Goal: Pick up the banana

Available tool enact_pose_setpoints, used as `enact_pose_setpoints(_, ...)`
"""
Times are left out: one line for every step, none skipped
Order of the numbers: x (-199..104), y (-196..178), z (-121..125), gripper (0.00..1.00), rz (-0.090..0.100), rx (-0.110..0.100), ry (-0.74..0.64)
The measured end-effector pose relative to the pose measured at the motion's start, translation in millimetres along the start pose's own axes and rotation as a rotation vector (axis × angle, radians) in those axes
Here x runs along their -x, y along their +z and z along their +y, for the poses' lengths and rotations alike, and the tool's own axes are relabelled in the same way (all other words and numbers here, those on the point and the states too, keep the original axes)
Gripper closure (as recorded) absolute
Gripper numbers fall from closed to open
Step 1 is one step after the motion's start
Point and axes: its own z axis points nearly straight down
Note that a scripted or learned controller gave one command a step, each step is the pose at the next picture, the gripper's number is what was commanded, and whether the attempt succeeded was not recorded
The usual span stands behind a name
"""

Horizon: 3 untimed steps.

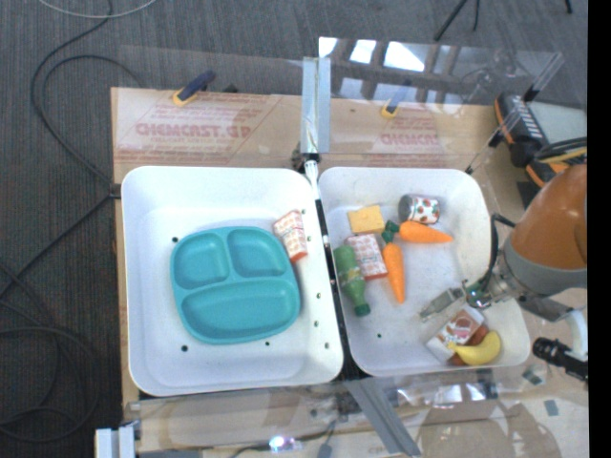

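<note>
Banana (pixel 479 350) lies ungrasped in right bin (pixel 477 194), five o'clock corner, touching small carton (pixel 458 332). Pincer (pixel 447 303) spread, empty, just at banana's ten o'clock. Grasp and lift remain.

The banana (pixel 480 350) is wedged in the near right corner of the right bin (pixel 458 181), hemmed in by the bin walls on its near and right sides. A small carton (pixel 457 332) is pressed against its left and far side, and the gripper (pixel 447 303) is just beyond that. Open floor is left in the near left part of this bin. Farther in, the way is crowded by two carrots (pixel 394 271), a green bottle (pixel 350 280), a packet (pixel 368 256), a yellow block (pixel 366 219) and a can (pixel 420 209).
</note>
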Motion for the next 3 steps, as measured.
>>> enact_pose_setpoints(0.4, 0.6, 0.0, 0.00, -0.001, 0.001, -0.035)
enact_pose_setpoints(2.2, -7.0, 2.2, 1.00, -0.008, 0.007, -0.034)
enact_pose_setpoints(2.3, -7.0, 1.9, 0.00, -0.007, 0.006, -0.034)
